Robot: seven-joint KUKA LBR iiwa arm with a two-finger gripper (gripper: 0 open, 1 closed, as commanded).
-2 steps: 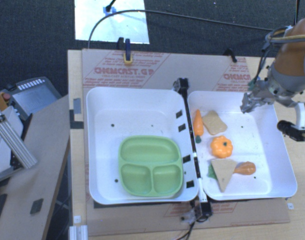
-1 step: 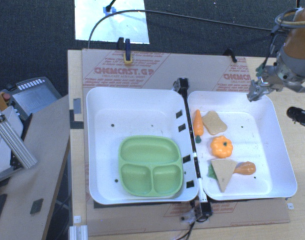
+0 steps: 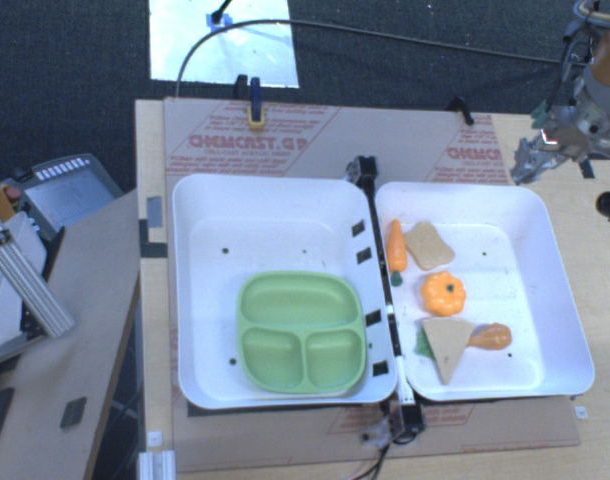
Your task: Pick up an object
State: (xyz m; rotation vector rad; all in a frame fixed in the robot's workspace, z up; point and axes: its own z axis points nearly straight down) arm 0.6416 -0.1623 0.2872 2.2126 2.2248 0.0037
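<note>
Left bin (image 3: 200,203): green tray (image 3: 303,332). Right bin (image 3: 545,258): carrot (image 3: 395,246), cracker (image 3: 429,245), pumpkin (image 3: 443,293), wedge (image 3: 447,346) touching drumstick (image 3: 491,337). Beneath, on worktop, board (image 3: 315,133) printed "CHEMCAST". Gripper (image 3: 533,158) above right bin's far corner; fingers' state unclear.

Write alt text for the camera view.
Two white bins sit side by side: the left bin holds a green tray, the right bin a carrot, cracker, pumpkin and wedge. The gripper hovers beyond the right bin's far corner.
</note>
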